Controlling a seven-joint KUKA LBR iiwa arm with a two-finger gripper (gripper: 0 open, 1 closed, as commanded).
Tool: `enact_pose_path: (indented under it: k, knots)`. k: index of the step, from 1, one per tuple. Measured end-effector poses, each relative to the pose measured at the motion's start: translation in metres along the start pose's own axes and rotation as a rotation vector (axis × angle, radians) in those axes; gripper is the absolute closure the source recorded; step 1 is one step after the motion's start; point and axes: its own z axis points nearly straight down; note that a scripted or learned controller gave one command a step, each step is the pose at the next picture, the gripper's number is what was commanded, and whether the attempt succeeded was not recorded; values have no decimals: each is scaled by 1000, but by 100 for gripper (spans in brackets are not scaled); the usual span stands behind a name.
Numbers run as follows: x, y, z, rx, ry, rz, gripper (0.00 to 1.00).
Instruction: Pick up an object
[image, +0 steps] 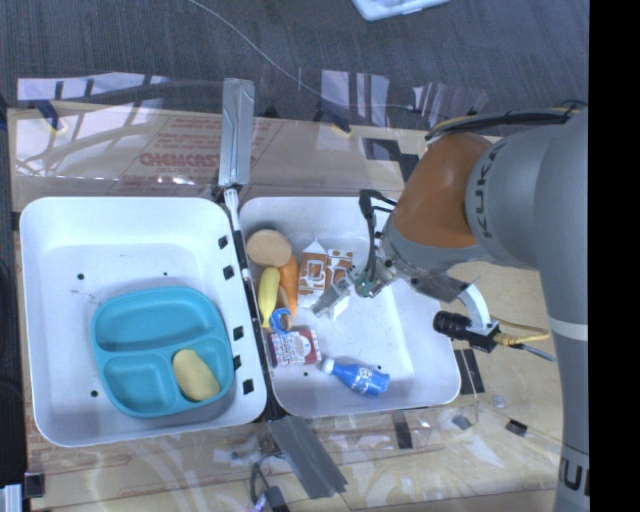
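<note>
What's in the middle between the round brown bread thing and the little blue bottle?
In the camera view, between the brown bun and the blue bottle lie the banana, the carrot and a red-and-white packet, all in the right bin.

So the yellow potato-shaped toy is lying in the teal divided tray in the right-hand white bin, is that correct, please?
Not quite: the camera view shows the yellow potato-shaped toy lying in the teal divided tray, but that tray sits in the left-hand white bin, not the right-hand one.

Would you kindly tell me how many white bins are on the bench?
2. The left bin holds a blue tray; the right bin, beside it, holds the small items, with the claw over it.
</note>
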Motion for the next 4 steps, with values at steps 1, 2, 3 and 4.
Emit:
enact_pose_path:
  k: [1, 2, 3, 4]
  knots:
    - [3, 34, 17, 1, 4, 221, 0]
    - [-50, 56, 31, 4, 8, 246, 0]
    - [-51, 77, 45, 30, 16, 542, 0]
    - [-50, 78, 37, 29, 15, 536, 100]
